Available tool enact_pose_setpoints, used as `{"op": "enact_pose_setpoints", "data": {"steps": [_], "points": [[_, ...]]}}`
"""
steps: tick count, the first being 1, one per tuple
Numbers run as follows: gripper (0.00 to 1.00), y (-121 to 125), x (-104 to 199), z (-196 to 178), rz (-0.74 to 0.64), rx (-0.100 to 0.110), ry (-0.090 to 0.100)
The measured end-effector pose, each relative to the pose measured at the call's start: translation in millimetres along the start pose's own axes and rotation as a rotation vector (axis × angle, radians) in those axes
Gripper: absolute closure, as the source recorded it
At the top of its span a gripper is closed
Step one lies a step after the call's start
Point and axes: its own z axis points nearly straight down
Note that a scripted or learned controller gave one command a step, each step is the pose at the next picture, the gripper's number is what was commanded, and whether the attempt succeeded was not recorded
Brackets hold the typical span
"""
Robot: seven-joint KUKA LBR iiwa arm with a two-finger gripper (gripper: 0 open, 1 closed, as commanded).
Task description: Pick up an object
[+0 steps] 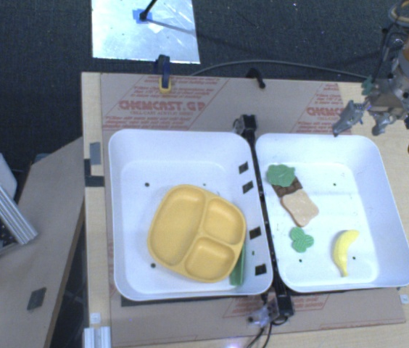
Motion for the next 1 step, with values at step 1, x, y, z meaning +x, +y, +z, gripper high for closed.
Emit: {"op": "enact_pose_setpoints", "data": {"steps": [1], "points": [[0.0, 1.5, 0.5, -8.1, -0.002, -0.012, -0.002]]}}
